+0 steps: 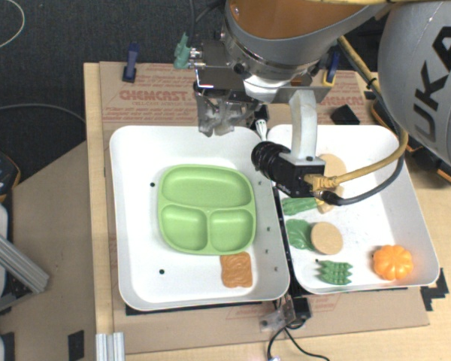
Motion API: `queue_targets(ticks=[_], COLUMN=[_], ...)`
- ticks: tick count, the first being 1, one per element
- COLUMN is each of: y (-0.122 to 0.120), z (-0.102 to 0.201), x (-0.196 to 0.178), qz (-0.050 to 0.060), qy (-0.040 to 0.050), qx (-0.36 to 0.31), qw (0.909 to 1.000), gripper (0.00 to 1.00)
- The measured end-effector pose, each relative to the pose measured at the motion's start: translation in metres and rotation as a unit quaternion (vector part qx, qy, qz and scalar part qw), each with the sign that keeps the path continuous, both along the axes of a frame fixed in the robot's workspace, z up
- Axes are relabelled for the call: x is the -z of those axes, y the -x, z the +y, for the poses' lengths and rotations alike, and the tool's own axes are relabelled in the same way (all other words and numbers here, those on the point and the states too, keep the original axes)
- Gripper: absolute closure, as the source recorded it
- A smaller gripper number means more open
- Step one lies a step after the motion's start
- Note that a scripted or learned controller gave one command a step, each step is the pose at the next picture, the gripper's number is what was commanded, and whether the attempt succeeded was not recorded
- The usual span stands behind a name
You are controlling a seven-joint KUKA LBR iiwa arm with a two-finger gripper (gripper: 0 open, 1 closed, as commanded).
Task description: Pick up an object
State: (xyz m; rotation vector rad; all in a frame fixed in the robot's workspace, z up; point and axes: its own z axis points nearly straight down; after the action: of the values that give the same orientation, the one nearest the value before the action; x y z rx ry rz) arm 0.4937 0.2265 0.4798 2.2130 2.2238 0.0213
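Green plate (pixel 207 209) lies ungrabbed mid left bin (pixel 129 201); gripper (pixel 219 117) hangs at its far edge, likely lining up, grip state untellable.

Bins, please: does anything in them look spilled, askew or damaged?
Nothing stands out. The green plate lies flat in the left bin, a waffle beside it; the pumpkin, pea pods and cookie lie inside the right bin. No damage shows.

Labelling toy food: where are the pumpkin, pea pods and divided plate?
orange pumpkin (pixel 392 262), camera view, centre of body.
green pea pods (pixel 334 271), camera view, middle pod.
green divided plate (pixel 203 189), camera view, large compartment.
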Motion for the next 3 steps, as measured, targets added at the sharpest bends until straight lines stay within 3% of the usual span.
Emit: queue_targets(ticks=[1,2,3], y=[0.008,0.009,0.014], z=[-0.029,-0.013,-0.100], x=[0.213,0.045,0.045], qz=[0.015,-0.003,0.007], qy=[0.0070,-0.0015,0.0040], qx=[0.004,0.000,0.007], qw=[0.9999,1.0000,0.9999], gripper=[1.00,1.00,1.00])
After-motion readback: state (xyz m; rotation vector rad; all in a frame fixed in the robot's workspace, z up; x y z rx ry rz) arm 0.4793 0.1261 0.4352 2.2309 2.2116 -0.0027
